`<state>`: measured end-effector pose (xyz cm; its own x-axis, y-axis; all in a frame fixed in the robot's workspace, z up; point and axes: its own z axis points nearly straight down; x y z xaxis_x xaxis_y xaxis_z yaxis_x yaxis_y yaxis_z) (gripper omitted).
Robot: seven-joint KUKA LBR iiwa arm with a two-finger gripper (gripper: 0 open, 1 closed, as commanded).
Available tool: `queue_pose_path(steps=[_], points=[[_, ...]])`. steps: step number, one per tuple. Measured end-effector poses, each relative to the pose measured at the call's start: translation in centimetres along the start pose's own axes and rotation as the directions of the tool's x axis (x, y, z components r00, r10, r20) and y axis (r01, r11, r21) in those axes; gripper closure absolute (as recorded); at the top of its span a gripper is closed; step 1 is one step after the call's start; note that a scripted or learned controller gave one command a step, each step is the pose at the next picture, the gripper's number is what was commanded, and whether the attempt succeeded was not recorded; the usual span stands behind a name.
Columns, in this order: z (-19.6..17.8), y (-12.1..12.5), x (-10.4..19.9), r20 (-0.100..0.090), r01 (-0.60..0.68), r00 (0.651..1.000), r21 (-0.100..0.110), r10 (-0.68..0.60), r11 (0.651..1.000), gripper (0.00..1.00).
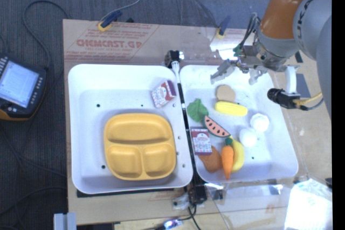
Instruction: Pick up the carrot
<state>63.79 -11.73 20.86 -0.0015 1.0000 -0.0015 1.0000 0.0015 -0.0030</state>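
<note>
The claw (237, 70) hangs with its two fingers spread apart and nothing between them, above the far end of the right shallow white bin (280, 161). Just below it lie a tan round biscuit-like piece (225, 93) and a yellow corn cob (231, 109). The orange toy carrot with a green top (228, 158) lies well apart from the claw at the near end of the same bin, touching a yellow banana (238, 154). A yellow divided plastic tray (140, 145) sits in the left white bin (86, 94).
</note>
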Motion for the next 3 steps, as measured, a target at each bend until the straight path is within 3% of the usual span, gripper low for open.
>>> queue_pose_path(steps=[1, 2, 3], points=[[0.1, -9.9, -1.5, 0.001, -0.029, 1.000, 0.002, 0.029, 1.000, 0.00], [7.6, -15.3, -0.3, -0.005, 0.462, 0.887, 0.002, -0.462, 0.887, 0.00], [11.8, -15.2, 0.6, -0.001, 0.545, 0.838, -0.004, -0.545, 0.838, 0.00]])
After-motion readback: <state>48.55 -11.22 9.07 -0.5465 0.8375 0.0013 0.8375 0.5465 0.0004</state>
